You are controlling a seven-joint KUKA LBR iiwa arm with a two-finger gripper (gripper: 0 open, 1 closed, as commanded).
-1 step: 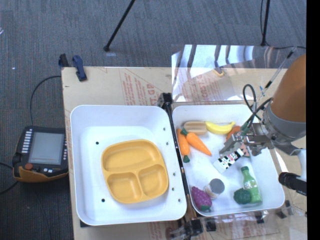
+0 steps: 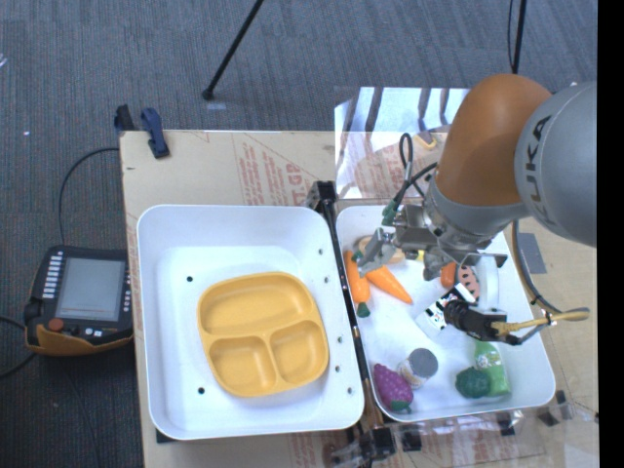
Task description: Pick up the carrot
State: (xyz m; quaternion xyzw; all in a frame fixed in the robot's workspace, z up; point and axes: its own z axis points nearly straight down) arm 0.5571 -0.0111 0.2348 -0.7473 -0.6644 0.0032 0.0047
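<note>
Orange and pointy, the carrot [image 2: 389, 282] lies in the right bin [image 2: 539, 376], up near its 10 o'clock corner. Its thick end sits right under the gripper [image 2: 398, 245] and its thin tip points toward 4 o'clock. A second, smaller carrot [image 2: 359, 289] lies just beside it at 9 o'clock, close to the bin's left wall.

The big grey arm [image 2: 546, 164] with its orange band reaches in from 3 o'clock and hangs over the top of the right bin. The gripper is down low, very near the carrot — I cannot tell if it touches it, or how the gripper stands.

More toys sit in the same bin: purple grapes [image 2: 393, 386] at 7 o'clock, a small grey can [image 2: 422, 363] next to them, and a green thing [image 2: 478, 380] at 5 o'clock.

The left bin [image 2: 171, 252] holds a yellow plate [image 2: 261, 331] with three parts — it lies flat in the middle. A small screen box [image 2: 83, 295] rests on the floor at 9 o'clock, well apart from the bins.
</note>
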